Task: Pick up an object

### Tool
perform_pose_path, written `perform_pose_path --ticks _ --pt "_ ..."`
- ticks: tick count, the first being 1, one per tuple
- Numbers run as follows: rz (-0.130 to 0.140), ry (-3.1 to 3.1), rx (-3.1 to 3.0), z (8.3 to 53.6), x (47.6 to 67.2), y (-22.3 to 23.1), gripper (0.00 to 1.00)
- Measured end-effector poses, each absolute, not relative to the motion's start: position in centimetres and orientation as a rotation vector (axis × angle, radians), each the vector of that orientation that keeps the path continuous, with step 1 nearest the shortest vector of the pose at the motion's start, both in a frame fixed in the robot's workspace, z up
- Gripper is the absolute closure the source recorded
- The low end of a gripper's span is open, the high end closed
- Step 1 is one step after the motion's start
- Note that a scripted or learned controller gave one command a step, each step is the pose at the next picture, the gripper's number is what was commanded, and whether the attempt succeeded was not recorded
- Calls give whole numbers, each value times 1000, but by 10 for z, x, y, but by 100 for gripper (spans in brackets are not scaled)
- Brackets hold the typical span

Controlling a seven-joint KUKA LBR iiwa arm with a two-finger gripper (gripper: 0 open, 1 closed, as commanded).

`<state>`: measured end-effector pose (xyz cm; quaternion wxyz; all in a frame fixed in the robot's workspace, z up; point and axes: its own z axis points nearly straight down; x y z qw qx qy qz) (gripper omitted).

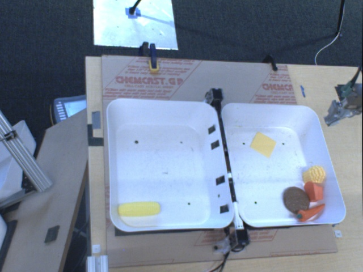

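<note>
While the claw hangs at the right edge beyond the right bin, its state cannot be told; nothing is seen in it. Best target, I judge, is the yellow corn-like piece, alone near the left bin's front-left corner; its long axis runs left-right, so close across its short width; the cluster crowds the right bin's corner.
</note>
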<state>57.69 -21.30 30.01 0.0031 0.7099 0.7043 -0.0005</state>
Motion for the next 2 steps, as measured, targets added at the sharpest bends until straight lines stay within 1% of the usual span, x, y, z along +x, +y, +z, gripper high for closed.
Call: perform_pose_path --ticks 1,2 --pt "-1 2230 2217 268 546 -160 100" --pt "3 2211 2220 331 505 -210 100"
